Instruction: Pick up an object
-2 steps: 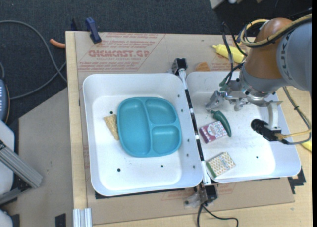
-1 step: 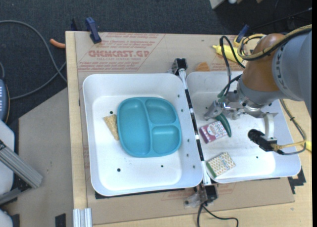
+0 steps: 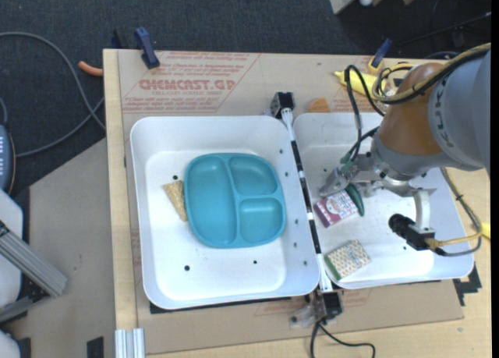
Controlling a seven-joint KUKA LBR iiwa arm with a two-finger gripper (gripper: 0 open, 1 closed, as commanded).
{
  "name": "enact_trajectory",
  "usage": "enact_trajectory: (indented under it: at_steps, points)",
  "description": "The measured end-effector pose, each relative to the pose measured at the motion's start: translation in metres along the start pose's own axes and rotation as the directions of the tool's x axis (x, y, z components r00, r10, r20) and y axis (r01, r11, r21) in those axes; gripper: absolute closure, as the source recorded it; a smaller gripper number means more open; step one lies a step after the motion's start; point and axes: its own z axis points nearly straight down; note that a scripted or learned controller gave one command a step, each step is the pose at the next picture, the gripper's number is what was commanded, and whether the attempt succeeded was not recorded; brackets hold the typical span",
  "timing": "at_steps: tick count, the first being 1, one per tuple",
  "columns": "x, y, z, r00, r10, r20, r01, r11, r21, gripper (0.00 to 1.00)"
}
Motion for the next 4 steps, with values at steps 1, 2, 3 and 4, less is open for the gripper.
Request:
enact_trajectory:
  at_steps: [1, 2, 3, 4]
  points:
    - [0.006, 0.011, 0.0, 1.0, -0.001, 0.001, 0.001, 1.0, -0.004, 0.0]
    - [-0.013, 0.041, 0.0, 1.0, -0.001, 0.002, 0.001, 1.0, -0.004, 0.0]
    - [-0.008, 0.004, 0.0, 1.0, 0.0, 0.0, 0.0, 1.0, 0.0, 0.0]
    - [0.003, 0.006, 0.0, 1.0, -0.001, 0.0, 0.001, 1.0, -0.002, 0.0]
